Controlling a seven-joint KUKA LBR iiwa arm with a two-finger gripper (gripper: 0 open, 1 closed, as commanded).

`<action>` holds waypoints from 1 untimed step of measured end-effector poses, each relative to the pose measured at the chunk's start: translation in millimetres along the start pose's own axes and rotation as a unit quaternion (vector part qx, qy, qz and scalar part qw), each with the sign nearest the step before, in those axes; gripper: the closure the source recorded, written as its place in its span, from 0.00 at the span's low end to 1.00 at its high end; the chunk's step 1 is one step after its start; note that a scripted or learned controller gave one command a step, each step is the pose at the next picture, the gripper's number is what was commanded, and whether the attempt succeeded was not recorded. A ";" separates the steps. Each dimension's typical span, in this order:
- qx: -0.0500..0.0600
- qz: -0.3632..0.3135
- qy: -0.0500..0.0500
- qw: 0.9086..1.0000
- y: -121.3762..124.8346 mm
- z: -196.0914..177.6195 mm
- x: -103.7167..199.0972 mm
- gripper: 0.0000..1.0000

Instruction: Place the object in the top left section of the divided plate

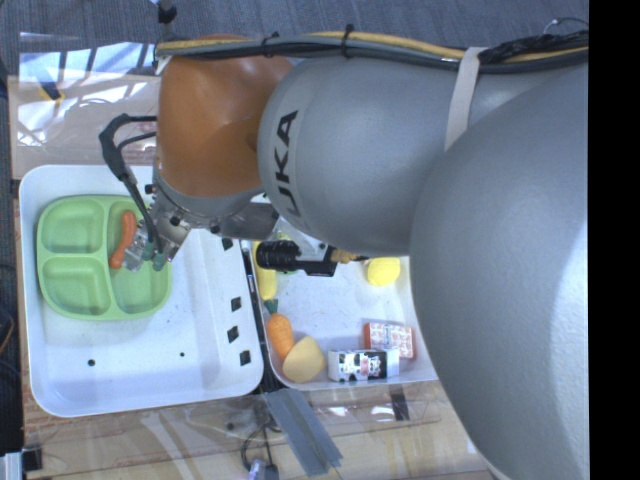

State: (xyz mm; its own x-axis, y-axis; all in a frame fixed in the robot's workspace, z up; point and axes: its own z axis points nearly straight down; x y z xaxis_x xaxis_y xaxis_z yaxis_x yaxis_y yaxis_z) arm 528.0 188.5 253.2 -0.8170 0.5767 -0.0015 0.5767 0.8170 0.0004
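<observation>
Wooden bench (60,98) against a grey carpeted floor, bearing two white bins side by side. In the left bin (130,368), a green divided plate (70,268). On the plate, an orange carrot (123,238), lying lengthwise along the ridge between the top left section and the large right section, upper end near the far rim. Gripper (155,251) low over the plate's right section, just beside the carrot; open or closed, cannot tell. Grey arm (400,148) with orange band overhanging both bins. In the right bin (330,313): a lemon (383,271), a red packet (388,338), a small can (358,365), a yellow potato (305,360) touching a second carrot (280,334).
</observation>
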 end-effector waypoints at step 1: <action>-0.001 -0.225 0.000 0.974 24.4 -0.6 19.2 1.00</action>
